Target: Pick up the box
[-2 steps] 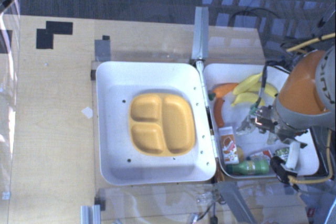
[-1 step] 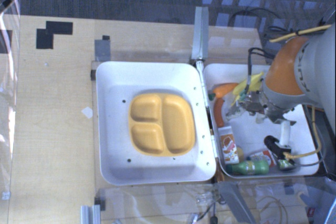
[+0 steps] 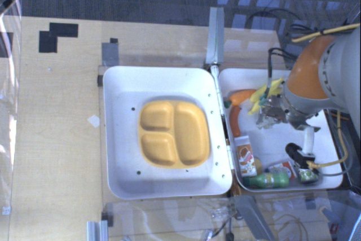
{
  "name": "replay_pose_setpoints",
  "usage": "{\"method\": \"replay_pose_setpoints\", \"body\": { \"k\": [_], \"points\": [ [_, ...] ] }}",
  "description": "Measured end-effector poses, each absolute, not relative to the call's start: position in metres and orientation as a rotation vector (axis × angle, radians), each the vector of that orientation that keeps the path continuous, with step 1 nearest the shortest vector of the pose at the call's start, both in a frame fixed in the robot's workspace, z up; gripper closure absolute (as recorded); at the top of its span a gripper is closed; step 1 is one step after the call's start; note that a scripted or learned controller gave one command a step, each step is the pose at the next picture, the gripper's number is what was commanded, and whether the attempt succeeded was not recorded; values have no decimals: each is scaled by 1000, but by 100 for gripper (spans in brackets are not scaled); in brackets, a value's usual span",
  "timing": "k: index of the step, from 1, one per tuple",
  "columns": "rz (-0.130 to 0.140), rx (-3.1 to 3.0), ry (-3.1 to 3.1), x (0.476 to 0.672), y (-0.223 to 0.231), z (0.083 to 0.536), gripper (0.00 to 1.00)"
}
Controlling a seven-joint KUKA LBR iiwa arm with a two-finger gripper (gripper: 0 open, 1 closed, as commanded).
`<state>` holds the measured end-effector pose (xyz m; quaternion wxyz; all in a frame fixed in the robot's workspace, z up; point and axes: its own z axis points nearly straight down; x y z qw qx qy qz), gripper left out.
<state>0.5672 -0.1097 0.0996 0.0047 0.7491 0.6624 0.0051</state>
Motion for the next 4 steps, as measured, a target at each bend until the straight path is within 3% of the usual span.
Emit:
{"method": "replay_pose_setpoints", "body": {
  "k": [1, 2, 3, 4],
  "points": [
    [1, 2478, 1929, 595, -24, 189, 100],
    [-1, 2609, 1747, 655, -48, 190, 100],
    [-3, 2894, 1224, 623, 38, 183, 100],
    [-2, 2896, 1217, 666, 1, 184, 100]
  ]
}}
